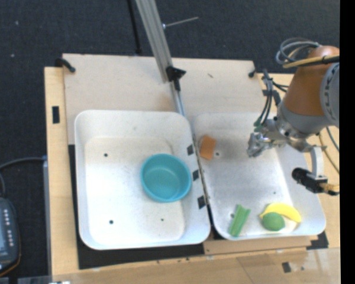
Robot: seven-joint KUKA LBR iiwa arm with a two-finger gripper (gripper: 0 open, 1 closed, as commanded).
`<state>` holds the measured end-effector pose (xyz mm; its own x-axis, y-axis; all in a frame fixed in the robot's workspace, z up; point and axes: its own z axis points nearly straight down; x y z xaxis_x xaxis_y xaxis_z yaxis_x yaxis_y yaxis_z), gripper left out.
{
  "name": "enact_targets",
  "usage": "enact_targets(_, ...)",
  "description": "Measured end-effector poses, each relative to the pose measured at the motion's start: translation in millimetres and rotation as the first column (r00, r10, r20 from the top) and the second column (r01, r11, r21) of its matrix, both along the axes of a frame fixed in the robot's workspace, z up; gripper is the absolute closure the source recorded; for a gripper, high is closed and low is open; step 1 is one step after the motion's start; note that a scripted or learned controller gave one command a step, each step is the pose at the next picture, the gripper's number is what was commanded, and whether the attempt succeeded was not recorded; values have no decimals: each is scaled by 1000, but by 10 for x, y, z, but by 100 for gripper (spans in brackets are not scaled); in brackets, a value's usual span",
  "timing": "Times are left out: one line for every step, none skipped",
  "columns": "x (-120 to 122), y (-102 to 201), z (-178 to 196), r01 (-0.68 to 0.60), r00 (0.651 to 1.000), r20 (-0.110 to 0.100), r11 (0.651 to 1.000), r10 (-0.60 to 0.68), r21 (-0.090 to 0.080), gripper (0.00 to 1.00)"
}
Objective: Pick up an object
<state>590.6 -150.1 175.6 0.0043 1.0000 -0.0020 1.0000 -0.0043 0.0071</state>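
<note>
Green and yellow things lie nearest the camera, at the bottom edge of the right bin (pixel 296 218): a green stick (pixel 239 220) toward six o'clock of that bin, and at about five o'clock a green ball (pixel 273 222) touching a yellow banana-like piece (pixel 286 211) that curls behind it. They sit loose on the bin floor, probably scattered there as pick targets, none stacked or lined up. An orange block (pixel 207 147) rests at nine o'clock of the same bin, just beside the wall shared with the left bin (pixel 89 158). A blue bowl (pixel 165 177) sits upright in the left bin, toward its three o'clock side. Both bins rest on the table (pixel 112 81), and a metal pole (pixel 157 37) slants up from between them toward twelve o'clock.

The gripper (pixel 258 145) hangs over the upper middle of the right bin, at roughly three o'clock from the orange block and well apart from the green and yellow group. How far the fingers stand apart cannot be told at this size, and nothing is seen between them. Judging by position, the orange block is the nearest candidate, though no object has been lifted.
</note>
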Motion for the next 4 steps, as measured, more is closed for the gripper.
enact_targets(15,-13,288,-5,1000,-1,1000,5,1,100)
enact_targets(36,515,276,-11,1000,-6,1000,11,4,100)
enact_targets(94,1141,357,-13,1000,-4,1000,13,4,100)
enact_targets(239,1625,540,-12,1000,-4,1000,12,4,100)
